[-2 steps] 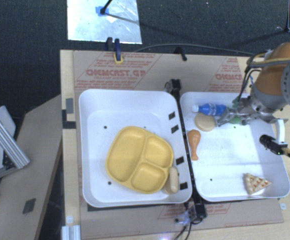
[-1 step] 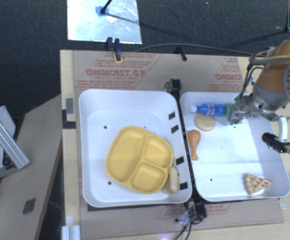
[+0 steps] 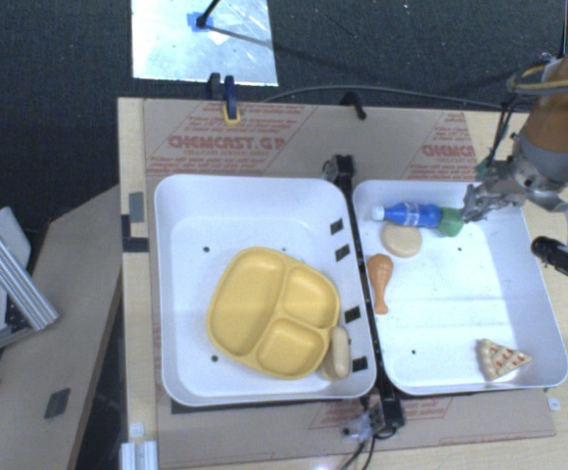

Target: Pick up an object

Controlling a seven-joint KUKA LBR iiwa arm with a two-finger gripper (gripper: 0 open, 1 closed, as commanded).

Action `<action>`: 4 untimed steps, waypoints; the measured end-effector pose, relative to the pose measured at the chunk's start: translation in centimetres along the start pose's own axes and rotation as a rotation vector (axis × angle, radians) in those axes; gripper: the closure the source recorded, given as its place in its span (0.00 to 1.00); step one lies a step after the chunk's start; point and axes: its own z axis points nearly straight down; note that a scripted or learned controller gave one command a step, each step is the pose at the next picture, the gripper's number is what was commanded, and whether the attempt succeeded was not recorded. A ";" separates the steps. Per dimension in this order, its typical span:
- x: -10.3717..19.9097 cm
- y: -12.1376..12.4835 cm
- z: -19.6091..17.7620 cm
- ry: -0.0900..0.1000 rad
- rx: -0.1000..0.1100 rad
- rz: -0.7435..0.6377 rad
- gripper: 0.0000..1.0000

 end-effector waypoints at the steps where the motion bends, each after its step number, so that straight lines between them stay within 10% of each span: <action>1: 0.1 0.6 -4.5 0.000 0.000 -0.001 1.00; 2: 0.2 0.7 -11.1 -0.001 -0.002 -0.002 1.00; 4: 11.7 0.0 -8.4 0.003 0.007 -0.005 1.00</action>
